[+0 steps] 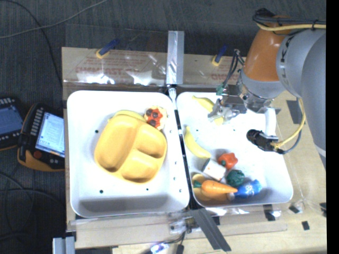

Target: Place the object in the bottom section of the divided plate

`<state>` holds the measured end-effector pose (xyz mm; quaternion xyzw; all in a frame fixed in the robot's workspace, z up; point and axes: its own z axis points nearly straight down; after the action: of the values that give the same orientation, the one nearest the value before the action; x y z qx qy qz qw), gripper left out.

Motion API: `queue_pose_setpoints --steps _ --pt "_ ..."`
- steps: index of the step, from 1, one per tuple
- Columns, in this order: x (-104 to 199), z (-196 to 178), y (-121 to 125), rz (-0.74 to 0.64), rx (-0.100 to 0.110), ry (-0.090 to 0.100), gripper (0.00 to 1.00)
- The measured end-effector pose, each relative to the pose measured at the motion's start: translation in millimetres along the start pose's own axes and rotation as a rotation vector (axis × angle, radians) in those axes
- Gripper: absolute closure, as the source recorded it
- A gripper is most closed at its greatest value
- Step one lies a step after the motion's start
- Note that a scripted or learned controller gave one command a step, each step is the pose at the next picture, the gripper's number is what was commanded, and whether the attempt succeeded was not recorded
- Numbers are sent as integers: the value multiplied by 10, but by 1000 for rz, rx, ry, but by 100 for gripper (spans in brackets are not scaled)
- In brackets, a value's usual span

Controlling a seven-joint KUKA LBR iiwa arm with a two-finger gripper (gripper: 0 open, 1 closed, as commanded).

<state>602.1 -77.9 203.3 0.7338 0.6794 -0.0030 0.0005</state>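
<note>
Risks, itemised: tool (222,111) sits low in the right bin (280,187), over a yellow banana piece (205,103); you cannot tell its finger state. Divided plate (131,148) lies in the left bin (79,194). A weak grip would likely drop the piece crossing the divider.

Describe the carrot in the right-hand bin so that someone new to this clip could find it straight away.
Start at the right white bin and go to its near left corner, where the toy foods are piled. The orange plastic carrot lies on its side there, pointing right toward a blue toy. It is the only long, tapered orange piece; the red pepper-like toy just above is shorter and rounder.
</note>
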Motion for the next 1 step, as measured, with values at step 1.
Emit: queue_pose_setpoints --steps 1 --pt "127 -1412 -297 33 -3 1 100"
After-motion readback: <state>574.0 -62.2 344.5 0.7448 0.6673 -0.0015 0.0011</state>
